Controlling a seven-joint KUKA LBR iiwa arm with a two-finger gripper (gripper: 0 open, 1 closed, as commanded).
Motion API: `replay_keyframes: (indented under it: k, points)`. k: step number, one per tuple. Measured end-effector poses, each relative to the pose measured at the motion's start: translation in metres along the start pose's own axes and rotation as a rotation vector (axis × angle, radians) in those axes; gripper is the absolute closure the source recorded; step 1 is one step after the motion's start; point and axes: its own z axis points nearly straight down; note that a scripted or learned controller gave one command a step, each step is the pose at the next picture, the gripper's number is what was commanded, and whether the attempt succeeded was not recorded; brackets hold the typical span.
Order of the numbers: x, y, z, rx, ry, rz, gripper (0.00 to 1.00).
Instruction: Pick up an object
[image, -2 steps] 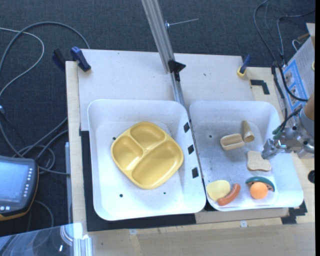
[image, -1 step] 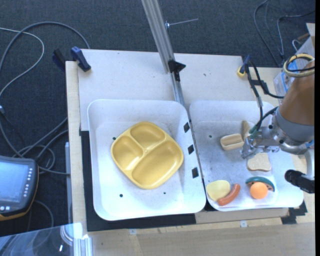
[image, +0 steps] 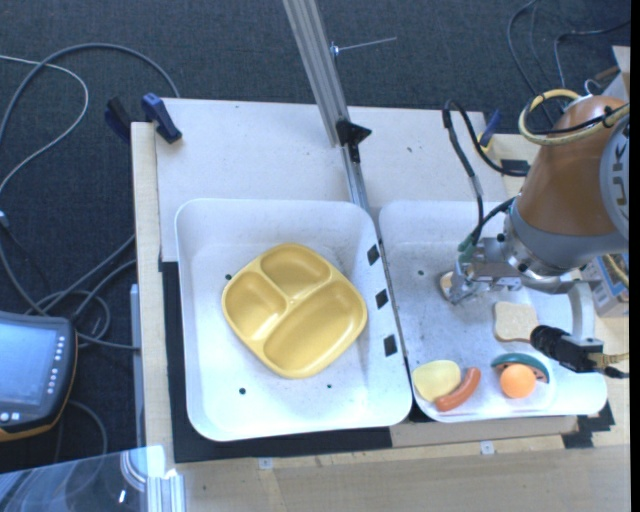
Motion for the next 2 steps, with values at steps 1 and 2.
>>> replay_keyframes:
  k: [1, 2]
  points:
    - [0.062, 0.015, 0.001, 0.002, 0.001, 0.0, 1.0]
    - [0.118, 0.023, -0.013, 0.001, 0.001, 0.0, 1.0]
